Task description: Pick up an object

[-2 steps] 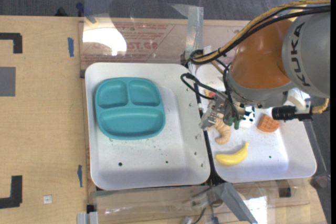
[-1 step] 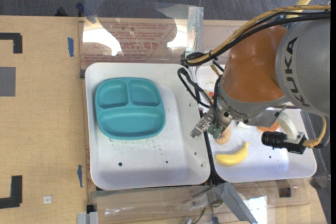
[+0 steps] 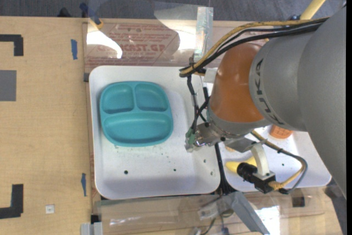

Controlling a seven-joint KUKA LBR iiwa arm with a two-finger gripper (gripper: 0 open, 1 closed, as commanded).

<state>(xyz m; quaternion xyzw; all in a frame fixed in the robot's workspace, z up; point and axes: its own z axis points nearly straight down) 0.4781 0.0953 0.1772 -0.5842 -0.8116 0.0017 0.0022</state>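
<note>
Two bins sit side by side on the counter (image 3: 44,118). A divided plate (image 3: 136,114) lies in the left bin (image 3: 159,179), toward its left side. The arm (image 3: 275,80) extends from the right above the right bin (image 3: 316,170).

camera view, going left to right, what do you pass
cardboard bench top → left bin with the teal plate → arm's orange band → right bin
</note>
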